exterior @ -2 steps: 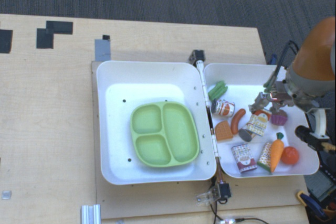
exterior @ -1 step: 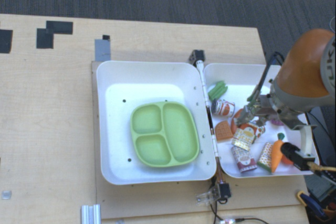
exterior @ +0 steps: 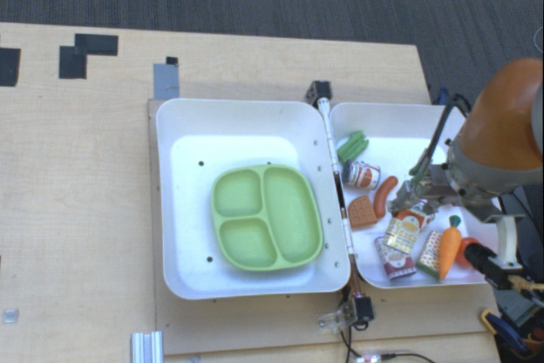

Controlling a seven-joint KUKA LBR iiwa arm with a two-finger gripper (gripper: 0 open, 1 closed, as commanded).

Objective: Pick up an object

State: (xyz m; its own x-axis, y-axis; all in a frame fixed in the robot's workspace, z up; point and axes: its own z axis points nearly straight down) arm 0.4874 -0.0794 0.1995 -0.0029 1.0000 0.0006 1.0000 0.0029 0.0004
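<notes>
Currently, the grey arm with the orange band (exterior: 510, 127) enters from the right edge of the frame and hangs over the right-hand shallow white bin (exterior: 399, 119). Its two-finger gripper (exterior: 414, 198) sits low over the middle of that bin; whether the jaws are wide, narrow or closed on anything cannot be told, as the wrist hides them. The candidate objects lie in this right bin: a green leafy toy vegetable (exterior: 351, 146) at the upper left, a small red-and-white can (exterior: 364, 175) just below it, a red toy sausage (exterior: 385, 195) beside the can, a brown toast-like slice (exterior: 363, 212) at the left wall, a printed food packet (exterior: 405, 232) directly under the gripper, a dark-red pouch (exterior: 398, 265) near the lower rim, and an orange toy carrot with a green top (exterior: 449, 246) at the lower right. The left-hand white bin (exterior: 183, 183) holds a light-green three-compartment plastic plate (exterior: 267, 218), lying flat. Both bins rest side by side on the pale wooden bench (exterior: 76, 208).
</notes>
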